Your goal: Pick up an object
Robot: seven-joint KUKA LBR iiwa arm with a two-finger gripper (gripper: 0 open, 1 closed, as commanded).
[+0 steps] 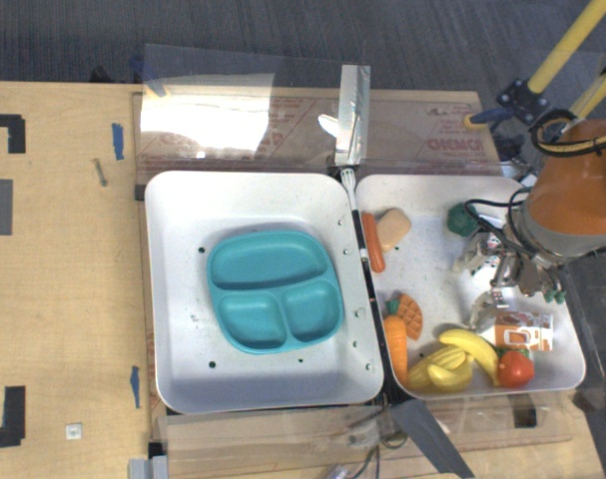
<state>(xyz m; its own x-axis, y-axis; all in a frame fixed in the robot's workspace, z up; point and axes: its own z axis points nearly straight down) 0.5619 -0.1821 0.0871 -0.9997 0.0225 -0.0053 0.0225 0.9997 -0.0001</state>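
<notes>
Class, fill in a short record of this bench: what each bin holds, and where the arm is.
left bin: teal divided tray
right bin: banana, tomato, carrot, hot dog, carton, other toy food
arm: over right bin's right side
gripper: low above the bin, near the carton; grasp unclear

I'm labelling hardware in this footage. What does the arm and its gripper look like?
The arm shows a broad orange band above a grey wrist, with black cables looping around it. Below hangs the gripper, a silvery metal assembly with small dark and green parts, over the right bin.
</notes>
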